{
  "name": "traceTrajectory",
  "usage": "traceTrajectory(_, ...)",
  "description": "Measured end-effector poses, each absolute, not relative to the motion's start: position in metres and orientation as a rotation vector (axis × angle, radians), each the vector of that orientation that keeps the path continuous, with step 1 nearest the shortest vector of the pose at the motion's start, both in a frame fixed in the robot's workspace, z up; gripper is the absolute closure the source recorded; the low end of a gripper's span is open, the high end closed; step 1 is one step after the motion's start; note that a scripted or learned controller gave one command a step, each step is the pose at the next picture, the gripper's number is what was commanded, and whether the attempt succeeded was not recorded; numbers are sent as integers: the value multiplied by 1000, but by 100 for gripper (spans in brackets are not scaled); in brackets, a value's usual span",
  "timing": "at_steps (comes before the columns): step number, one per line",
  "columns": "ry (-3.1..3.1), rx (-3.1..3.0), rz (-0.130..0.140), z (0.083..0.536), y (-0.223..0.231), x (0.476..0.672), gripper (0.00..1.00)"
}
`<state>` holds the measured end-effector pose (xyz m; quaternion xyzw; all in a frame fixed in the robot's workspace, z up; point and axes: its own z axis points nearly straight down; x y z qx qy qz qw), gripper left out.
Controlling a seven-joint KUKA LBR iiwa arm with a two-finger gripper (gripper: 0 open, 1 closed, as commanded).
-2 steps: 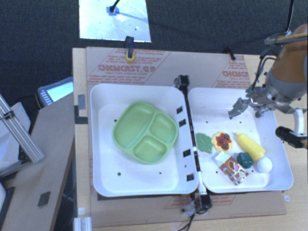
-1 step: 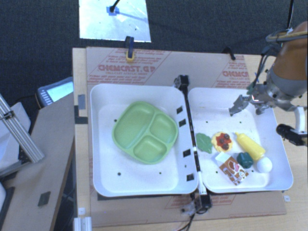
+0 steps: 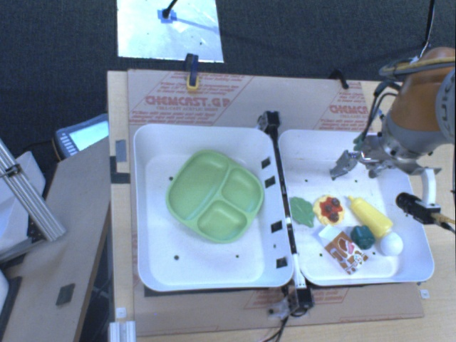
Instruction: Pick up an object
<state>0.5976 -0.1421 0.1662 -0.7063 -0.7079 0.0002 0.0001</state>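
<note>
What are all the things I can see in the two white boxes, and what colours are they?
white bins: 2, white, side by side on the bench
divided plate: 1, light green, in the left bin
leaf-shaped piece: 1, dark green, right bin, near the divider
round toy with red topping: 1, yellow and red, right bin, beside the leaf
long yellow toy: 1, yellow, right bin
small teal toy: 1, dark teal, right bin, below the yellow one
egg-like toy: 1, white, right bin, near its right corner
printed packet: 1, brown and white, right bin, front
arm: 1, grey and orange, over the right bin
gripper: 1, grey, above the right bin's bare part
</note>
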Motion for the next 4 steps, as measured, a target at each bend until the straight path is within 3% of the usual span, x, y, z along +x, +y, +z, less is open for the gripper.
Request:
traceTrajectory(2,-2221,-2220,1,82,-143,603,0)
traceTrajectory(3,-2224,-2224,-3,95,-144,605,100)
traceTrajectory(4,-2223,-2226,-4,140,-150,606,100)
